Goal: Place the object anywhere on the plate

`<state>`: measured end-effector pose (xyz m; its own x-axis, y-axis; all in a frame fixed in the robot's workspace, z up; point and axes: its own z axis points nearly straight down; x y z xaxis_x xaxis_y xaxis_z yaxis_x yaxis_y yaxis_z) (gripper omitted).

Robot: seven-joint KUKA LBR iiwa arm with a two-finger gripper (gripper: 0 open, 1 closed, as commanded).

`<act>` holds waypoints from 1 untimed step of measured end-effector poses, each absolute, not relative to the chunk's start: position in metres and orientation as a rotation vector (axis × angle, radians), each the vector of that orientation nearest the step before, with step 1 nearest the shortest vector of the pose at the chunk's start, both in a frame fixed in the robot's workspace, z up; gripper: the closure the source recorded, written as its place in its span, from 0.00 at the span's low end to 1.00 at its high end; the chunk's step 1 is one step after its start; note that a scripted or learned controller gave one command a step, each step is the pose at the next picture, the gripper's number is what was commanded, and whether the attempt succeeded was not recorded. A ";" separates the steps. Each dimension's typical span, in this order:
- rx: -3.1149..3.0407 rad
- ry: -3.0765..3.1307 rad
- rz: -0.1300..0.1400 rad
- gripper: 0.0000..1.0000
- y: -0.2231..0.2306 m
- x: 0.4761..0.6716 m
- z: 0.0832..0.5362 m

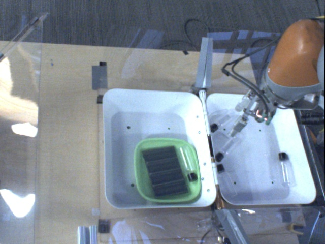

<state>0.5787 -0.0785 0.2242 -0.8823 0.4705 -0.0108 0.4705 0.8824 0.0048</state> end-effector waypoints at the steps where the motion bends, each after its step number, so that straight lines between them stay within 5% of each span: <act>1: 0.756 3.027 0.009 1.00 -0.077 0.581 0.237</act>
<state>0.5814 -0.0772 0.2369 -0.8823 0.4703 -0.0196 0.4701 0.8825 0.0108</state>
